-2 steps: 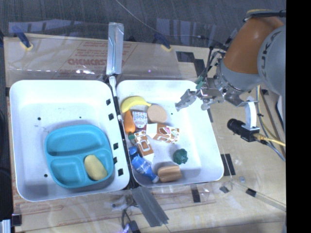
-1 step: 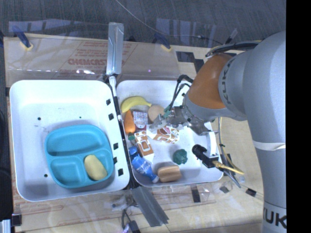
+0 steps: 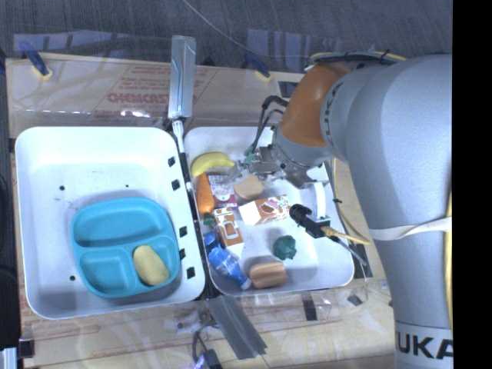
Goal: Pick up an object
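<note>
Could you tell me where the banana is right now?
The banana lies at the far left corner of the right bin, beside the divider, just above an orange item.

Side by side on a tan bench under clear sheeting: left white bin, right white bin. Touching along the middle, with small black clips down the shared edge. Flat in the left bin, toward its near side: a blue compartment tray. Above the seam, a grey metal strip standing on end. Blue tape at the bench's far left corner. Beyond, dark carpet crossed by a thin cable.
</note>
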